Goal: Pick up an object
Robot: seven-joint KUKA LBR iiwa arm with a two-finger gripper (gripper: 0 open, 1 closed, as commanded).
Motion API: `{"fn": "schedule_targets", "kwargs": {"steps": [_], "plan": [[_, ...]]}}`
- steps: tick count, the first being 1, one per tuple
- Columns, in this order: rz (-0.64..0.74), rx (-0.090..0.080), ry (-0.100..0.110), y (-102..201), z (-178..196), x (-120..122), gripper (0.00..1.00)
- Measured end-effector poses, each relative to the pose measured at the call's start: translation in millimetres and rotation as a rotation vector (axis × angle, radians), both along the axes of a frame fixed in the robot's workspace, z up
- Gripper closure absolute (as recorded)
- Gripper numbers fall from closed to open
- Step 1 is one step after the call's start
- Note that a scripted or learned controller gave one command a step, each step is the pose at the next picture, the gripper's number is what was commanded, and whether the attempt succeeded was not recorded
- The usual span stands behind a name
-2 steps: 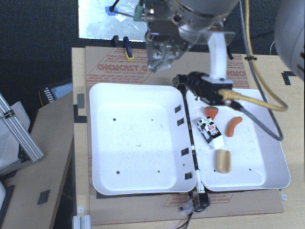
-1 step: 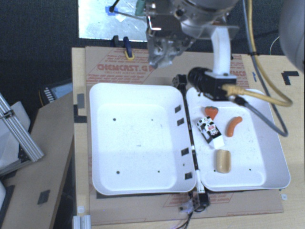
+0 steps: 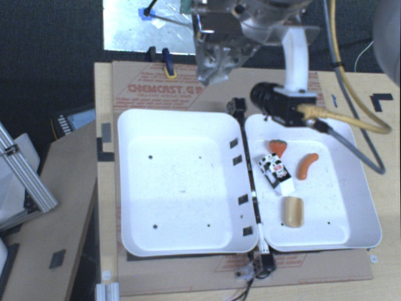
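With the gripper point(image 3: 213, 74) raised at upper centre, its closure state indeterminable, a miss is risked because the orange sausage-shaped piece point(image 3: 306, 165), black-and-white block point(image 3: 274, 170) and tan piece point(image 3: 292, 211) are clustered in the right bin point(image 3: 351, 231).

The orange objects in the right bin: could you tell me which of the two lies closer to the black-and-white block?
The small orange-red piece, which sits just above the black-and-white block and nearly touches it. The curved orange sausage shape lies off to the block's right with bare bin floor between.
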State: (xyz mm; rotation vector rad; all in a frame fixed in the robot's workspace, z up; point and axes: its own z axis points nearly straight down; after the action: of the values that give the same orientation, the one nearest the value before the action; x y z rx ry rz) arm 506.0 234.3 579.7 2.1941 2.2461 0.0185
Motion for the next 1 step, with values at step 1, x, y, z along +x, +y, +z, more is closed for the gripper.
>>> {"fn": "schedule_targets", "kwargs": {"steps": [1], "plan": [[0.004, 0.001, -0.002, -0.2, 11.3, 0.2, 1.00]]}}
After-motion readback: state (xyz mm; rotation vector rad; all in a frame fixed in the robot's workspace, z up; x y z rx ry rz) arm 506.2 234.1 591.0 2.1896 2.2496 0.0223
